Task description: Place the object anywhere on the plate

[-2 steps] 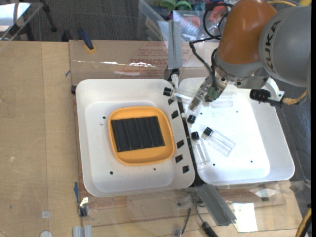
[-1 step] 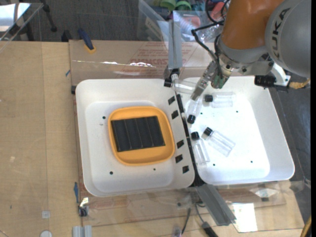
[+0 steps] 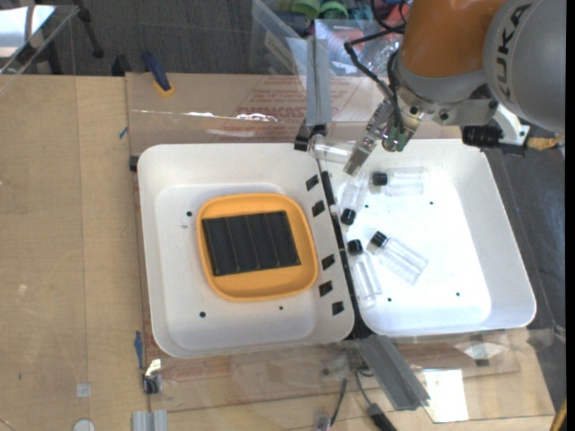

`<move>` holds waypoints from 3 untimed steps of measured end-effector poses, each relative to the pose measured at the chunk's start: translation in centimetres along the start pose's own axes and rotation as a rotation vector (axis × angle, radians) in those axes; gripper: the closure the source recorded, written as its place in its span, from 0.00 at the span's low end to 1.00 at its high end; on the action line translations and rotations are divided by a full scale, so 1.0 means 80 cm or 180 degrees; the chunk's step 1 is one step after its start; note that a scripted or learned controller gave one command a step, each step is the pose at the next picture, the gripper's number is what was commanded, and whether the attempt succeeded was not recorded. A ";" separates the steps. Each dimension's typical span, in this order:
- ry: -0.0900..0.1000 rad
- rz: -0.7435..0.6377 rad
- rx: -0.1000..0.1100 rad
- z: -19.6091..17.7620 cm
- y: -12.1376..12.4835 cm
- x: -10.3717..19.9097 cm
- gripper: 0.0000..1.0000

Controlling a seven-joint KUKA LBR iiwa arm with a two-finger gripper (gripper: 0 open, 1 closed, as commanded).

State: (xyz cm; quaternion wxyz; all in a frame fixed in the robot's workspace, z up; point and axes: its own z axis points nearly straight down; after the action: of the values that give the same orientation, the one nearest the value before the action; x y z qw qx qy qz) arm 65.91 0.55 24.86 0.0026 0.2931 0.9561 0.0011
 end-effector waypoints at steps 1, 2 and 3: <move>-0.0003 0.0118 0.0002 -0.103 -0.065 -0.025 1.00; 0.0009 -0.0346 0.0005 0.061 -0.045 -0.026 1.00; 0.0000 -0.0415 -0.0002 0.012 -0.029 -0.010 1.00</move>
State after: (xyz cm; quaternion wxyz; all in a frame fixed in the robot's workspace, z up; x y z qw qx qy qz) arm 65.30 -1.85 23.93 0.0028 0.2302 0.9731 0.0012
